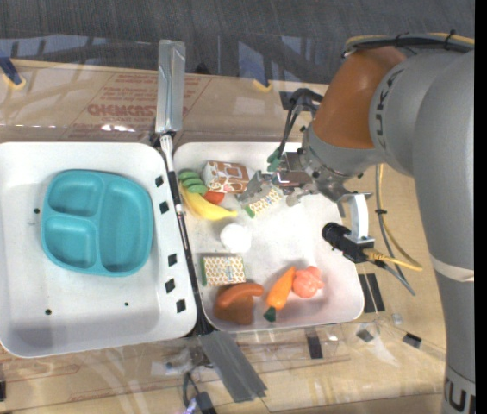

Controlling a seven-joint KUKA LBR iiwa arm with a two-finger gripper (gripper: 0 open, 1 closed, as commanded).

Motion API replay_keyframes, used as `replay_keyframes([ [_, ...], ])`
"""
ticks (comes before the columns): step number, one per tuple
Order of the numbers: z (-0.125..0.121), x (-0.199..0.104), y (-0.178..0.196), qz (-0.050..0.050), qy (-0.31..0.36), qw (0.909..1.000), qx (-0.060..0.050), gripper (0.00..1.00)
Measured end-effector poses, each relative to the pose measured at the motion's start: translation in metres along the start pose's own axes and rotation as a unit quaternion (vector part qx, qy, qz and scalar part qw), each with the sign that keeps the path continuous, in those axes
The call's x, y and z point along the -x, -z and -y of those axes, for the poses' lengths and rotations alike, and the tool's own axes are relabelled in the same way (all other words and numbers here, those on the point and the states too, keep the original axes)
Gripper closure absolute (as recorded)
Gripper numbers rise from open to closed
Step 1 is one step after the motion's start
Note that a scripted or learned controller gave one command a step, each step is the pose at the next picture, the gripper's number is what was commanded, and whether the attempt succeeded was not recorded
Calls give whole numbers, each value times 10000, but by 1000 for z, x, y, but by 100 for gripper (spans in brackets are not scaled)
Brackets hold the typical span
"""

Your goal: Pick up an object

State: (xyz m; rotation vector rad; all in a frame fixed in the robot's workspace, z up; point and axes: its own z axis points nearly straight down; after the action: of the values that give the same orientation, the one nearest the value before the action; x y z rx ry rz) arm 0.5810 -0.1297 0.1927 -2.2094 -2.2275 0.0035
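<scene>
Gripper (271, 182) hovers directly over the small carton (265, 203).

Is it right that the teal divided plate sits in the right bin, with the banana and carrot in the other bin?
Not quite. In the camera view the teal divided plate lies in the left bin, alone. The banana and carrot are in the other bin, the right bin, as you said.

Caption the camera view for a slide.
KUKA arm's gripper over toy food in the right bin; teal plate in the left bin.
</scene>
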Motion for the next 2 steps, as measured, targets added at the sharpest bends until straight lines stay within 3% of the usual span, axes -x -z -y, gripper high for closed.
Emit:
replay_keyframes([
  [1, -28, -19, -94, 19, 790, 9969, 69, 0],
  [2, -74, -15, -96, 3, 614, 9981, -54, 0],
])
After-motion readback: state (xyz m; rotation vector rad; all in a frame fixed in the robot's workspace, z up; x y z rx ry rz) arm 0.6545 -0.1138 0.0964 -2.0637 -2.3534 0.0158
